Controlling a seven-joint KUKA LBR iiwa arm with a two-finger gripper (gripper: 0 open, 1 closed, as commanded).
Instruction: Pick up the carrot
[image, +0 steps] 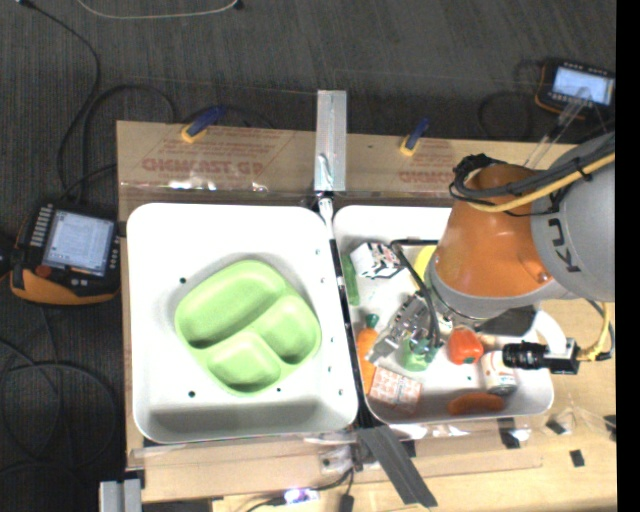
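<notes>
Carrot (368, 343): lies in the right bin (541, 396), hard against that bin's left wall, about level with the gripper. Small piece, orange body with a bit of green at its upper end; partly tucked among clutter, so its full shape is not clear.

Gripper (405, 335): down inside the right bin, just right of the carrot, near it; contact cannot be judged. Nothing orange is seen between its tips. Whether it is spread or closed cannot be told from this angle.

Arm (490, 245): reaches in from the right, orange band over the bin's middle.

Nearby: an orange-red round item (464, 347) right of the gripper, a patterned packet (392, 384) below the carrot.

Left bin (150, 300): holds a green divided tray (248, 325).
</notes>
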